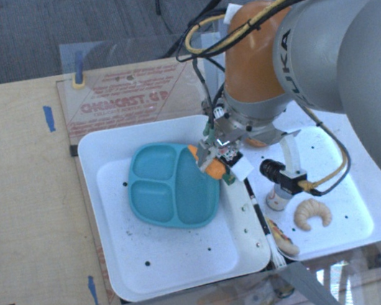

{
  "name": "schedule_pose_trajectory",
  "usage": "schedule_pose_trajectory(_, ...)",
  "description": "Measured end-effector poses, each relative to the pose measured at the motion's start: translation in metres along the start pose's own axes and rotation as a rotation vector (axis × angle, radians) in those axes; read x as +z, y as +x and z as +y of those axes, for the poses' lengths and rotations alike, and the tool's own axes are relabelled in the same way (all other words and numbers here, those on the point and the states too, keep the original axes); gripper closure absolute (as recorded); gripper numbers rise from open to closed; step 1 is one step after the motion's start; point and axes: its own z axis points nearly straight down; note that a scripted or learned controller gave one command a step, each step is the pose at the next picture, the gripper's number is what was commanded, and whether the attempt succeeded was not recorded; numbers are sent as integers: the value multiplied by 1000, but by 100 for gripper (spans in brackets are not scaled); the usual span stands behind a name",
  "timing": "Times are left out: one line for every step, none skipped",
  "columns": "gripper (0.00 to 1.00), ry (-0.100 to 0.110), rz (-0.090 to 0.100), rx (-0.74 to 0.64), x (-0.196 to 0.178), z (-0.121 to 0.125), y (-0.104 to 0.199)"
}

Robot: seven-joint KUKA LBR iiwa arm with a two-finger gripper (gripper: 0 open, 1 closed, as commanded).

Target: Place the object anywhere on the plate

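A blue divided plate [171, 186] lies in the left white bin [121, 255]. My gripper [212, 157] hangs over the plate's right rim, close to the wall between the bins. An orange object [215, 169] shows between its fingers, with one orange end poking out toward the plate and the other below the fingers. The gripper is shut on it. The grey arm with its orange band covers the back of the right bin.
In the right bin [376, 214] a tan croissant [312, 213] lies near the front. A small pale, reddish item [286, 244] rests by the divider at the front. A cardboard sheet [122, 98] lies behind the left bin.
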Motion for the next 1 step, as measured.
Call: schedule_pose_trajectory(0, -1, -1, -1, 0, 0, 0)
